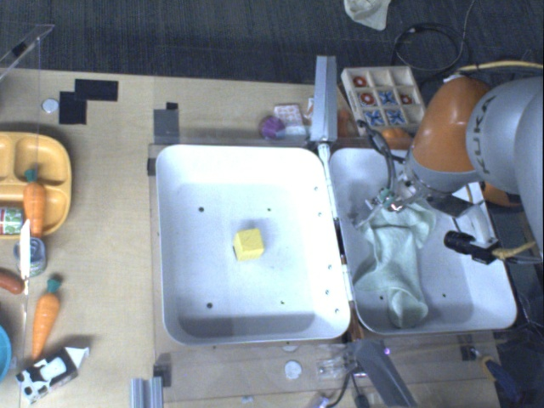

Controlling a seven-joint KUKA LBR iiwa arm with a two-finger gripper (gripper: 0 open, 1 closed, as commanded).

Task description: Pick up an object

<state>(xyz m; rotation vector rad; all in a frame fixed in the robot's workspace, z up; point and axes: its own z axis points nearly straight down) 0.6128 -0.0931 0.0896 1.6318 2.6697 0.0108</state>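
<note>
Hovering our gripper [387, 201] over the pale green cloth [395, 262], which trails toward six o'clock; jaw state unclear.

A small yellow foam-like cube [249, 245] sits alone near the middle of the left white bin [187, 177], resting flat on the floor with one corner turned slightly toward the camera, well apart from every wall. In the right white bin [484, 300], a pale green cloth [397, 262] lies crumpled and stretched lengthwise, its upper end bunched near the top of the bin and its lower end pooled in a rounded fold near the front wall. The cloth's left edge runs close to the wall shared with the neighbouring bin, and its surface shows soft creases along its length.
</note>
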